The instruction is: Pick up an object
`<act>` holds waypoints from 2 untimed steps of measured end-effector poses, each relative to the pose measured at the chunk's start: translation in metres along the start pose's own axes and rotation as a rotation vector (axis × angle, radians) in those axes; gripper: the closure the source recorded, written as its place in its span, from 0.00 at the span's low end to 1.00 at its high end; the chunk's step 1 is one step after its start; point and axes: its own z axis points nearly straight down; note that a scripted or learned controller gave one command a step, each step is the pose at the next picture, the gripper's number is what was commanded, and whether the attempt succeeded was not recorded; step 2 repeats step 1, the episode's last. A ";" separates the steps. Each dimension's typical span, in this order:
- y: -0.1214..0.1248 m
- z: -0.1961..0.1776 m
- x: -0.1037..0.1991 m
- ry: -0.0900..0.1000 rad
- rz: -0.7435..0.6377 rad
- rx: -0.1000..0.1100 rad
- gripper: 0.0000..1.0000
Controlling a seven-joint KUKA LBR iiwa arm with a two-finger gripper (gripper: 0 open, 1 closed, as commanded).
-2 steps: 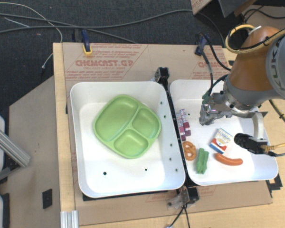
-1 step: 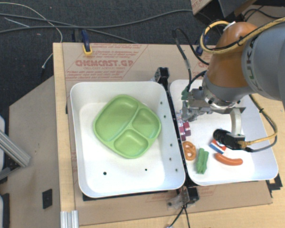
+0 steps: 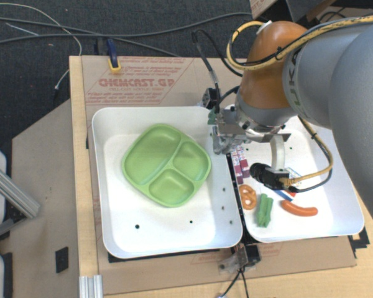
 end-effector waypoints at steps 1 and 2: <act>0.015 -0.010 0.043 0.000 0.001 -0.001 1.00; 0.015 -0.010 0.043 0.000 0.001 -0.001 1.00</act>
